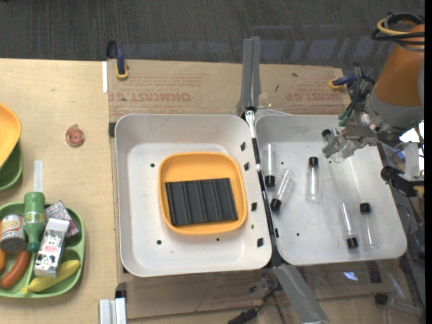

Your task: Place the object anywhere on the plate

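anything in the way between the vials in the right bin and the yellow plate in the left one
Only the bins' own adjoining walls and the grey post between them. The plate already bears a dark ridged block, leaving its yellow rim free. The gripper hangs over the right bin, near a vial.

I am looking down from one camera sitting high above the bench, tilting a little. It is taking in both white bins, the left bin and the right bin, side by side. The arm is reaching in from the right.
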Controlling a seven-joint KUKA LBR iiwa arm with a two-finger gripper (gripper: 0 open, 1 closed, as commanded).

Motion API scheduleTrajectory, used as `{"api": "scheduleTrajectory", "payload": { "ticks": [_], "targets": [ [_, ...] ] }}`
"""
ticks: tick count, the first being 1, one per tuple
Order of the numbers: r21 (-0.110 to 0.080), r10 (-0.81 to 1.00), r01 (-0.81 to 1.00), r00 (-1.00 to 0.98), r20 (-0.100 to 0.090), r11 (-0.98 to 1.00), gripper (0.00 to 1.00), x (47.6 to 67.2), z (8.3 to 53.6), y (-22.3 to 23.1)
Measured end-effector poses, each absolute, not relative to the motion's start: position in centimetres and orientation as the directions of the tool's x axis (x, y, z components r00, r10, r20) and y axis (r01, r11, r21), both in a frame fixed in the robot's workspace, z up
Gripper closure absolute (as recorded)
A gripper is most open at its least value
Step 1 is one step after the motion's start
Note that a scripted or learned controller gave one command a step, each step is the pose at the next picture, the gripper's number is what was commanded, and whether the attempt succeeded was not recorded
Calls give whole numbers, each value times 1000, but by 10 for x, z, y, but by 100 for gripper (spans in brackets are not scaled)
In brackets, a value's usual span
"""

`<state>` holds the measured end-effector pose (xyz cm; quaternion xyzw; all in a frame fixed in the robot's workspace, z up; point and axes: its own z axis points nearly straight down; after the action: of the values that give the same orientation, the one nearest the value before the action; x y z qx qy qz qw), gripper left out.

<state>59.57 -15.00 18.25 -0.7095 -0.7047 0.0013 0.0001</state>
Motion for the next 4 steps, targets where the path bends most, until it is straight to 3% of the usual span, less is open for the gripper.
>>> {"api": "scheduleTrajectory", "payload": {
  "ticks": [1,2,4],
  "targets": [
    [-4,961,961,-278,0,278,100,644,194,-121],
    [1,866,866,-499,-2,499,100,659,218,-104],
    [1,683,683,-730,-4,730,100,655,293,-110]
  ]
}}
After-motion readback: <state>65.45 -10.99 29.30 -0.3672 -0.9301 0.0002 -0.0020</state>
